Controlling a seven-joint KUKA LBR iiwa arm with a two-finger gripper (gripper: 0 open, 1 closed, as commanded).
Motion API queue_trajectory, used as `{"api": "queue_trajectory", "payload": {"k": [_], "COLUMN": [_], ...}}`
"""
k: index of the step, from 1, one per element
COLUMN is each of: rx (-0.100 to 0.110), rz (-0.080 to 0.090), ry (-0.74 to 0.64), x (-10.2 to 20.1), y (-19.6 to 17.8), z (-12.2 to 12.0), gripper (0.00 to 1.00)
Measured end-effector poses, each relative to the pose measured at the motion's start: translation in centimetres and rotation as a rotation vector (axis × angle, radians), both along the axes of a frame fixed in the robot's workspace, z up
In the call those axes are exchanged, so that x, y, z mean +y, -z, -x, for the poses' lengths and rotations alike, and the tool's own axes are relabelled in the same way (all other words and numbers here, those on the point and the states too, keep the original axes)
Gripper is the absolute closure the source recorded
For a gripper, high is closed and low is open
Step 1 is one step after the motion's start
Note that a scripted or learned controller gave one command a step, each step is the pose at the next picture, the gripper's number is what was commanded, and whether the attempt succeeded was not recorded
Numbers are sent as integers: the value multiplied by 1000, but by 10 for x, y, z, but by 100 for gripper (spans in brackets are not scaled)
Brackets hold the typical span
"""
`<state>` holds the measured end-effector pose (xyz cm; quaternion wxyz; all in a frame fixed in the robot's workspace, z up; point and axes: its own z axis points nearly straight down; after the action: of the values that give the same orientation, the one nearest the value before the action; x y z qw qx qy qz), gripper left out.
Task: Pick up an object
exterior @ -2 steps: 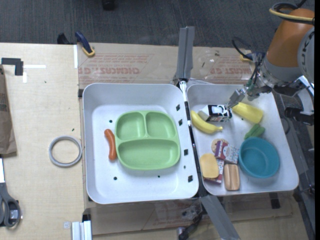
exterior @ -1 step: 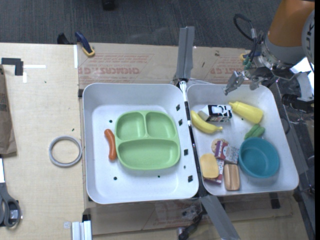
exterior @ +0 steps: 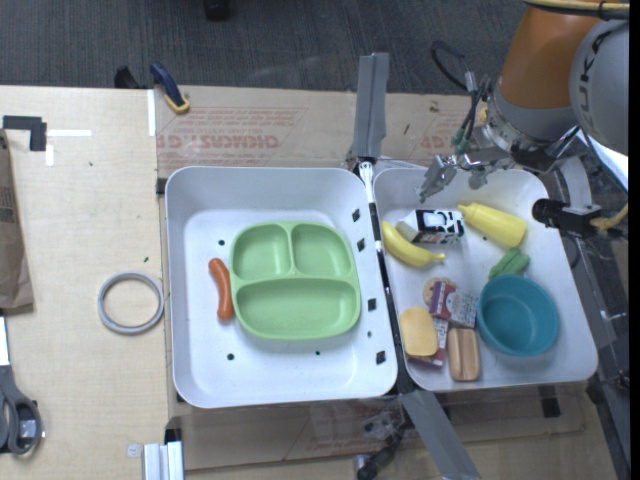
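My gripper (exterior: 455, 173) hangs open above the far end of the right bin (exterior: 570, 363), with nothing between its fingers. Just below it lie a black and white packet (exterior: 440, 224), a yellow bottle (exterior: 492, 223) and a banana (exterior: 410, 246). Nearer the front of the same bin are a green toy (exterior: 510, 263), a blue bowl (exterior: 517, 314), a printed snack packet (exterior: 452, 303), a yellow-orange wedge (exterior: 420, 332) and a tan block (exterior: 463, 354). The left bin (exterior: 190, 348) holds a green divided plate (exterior: 295, 280) and an orange sausage (exterior: 222, 288).
A grey ring (exterior: 130, 301) lies on the bench left of the bins. A grey upright bar (exterior: 371, 108) stands at the back between the bins. The arm's cables (exterior: 585, 216) hang over the right bin's far right rim.
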<state>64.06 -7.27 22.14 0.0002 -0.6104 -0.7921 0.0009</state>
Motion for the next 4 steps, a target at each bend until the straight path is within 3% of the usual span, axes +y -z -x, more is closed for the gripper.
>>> {"api": "queue_trajectory", "payload": {"k": [1, 2, 3, 4], "rx": [0, -4, 0, 10], "rz": [0, 0, 0, 4], "ry": [-8, -141, -150, -148], "x": [-49, -97, -80, -84], "y": [94, 121, 128, 119], "z": [42, -8, -18, -16], "gripper": [0, 0, 0, 100]}}
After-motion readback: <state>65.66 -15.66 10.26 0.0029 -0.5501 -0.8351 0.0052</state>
